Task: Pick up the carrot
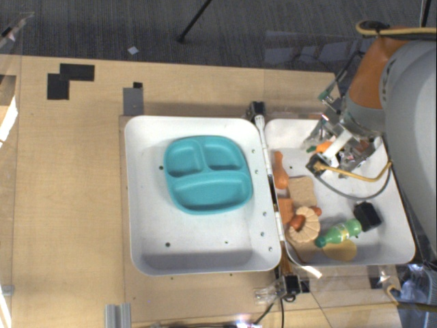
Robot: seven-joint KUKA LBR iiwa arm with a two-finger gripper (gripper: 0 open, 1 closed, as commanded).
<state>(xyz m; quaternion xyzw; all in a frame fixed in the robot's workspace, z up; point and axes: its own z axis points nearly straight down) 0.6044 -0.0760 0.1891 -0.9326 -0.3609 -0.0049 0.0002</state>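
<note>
The carrot [280, 172] is a slim orange piece lying lengthwise against the left wall of the right bin [392, 203]. My gripper [326, 150] hangs over the upper middle of that bin, to the right of the carrot and apart from it. A small orange spot shows at the gripper's tip; I cannot tell what it is. The wrist and cable hide the gripper's underside.
Below the carrot lie a tan square slice [302, 191], a red piece [297, 219], a tan ridged item [306, 226], a green bottle [339, 233], a yellow-tan item [340, 251] and a black block [367, 214]. The left bin [147, 238] bears a teal divided plate [207, 173].
</note>
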